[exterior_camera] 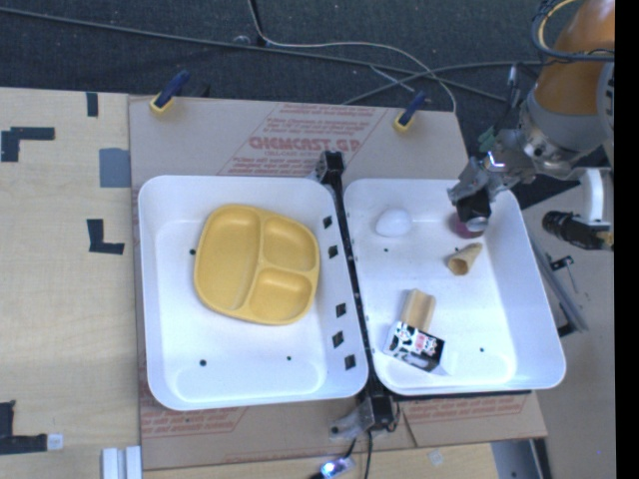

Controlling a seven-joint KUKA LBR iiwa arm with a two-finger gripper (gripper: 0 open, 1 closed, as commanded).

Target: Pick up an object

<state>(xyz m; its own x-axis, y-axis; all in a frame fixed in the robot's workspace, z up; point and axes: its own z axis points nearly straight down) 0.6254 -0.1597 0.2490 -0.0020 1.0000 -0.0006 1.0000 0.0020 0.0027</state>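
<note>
My gripper (471, 211) hangs over the far right part of the right bin (529, 367), just above a small dark red object (467, 228) that peeks out under it. A tan cone-shaped piece (462, 259) lies just in front of that. A white rounded lump (393, 222) sits at the bin's far left. Nearer the front lie a tan block (418, 307) and a black-and-white packet (415, 346). A yellow divided plate (257, 263) rests in the left bin (170, 367).
The two bins meet along a black clipped seam (344, 277). Yellow-and-blue clamps (170, 92) (410, 111) hold the cardboard base at the back. Cables cross the dark floor behind the bench.
</note>
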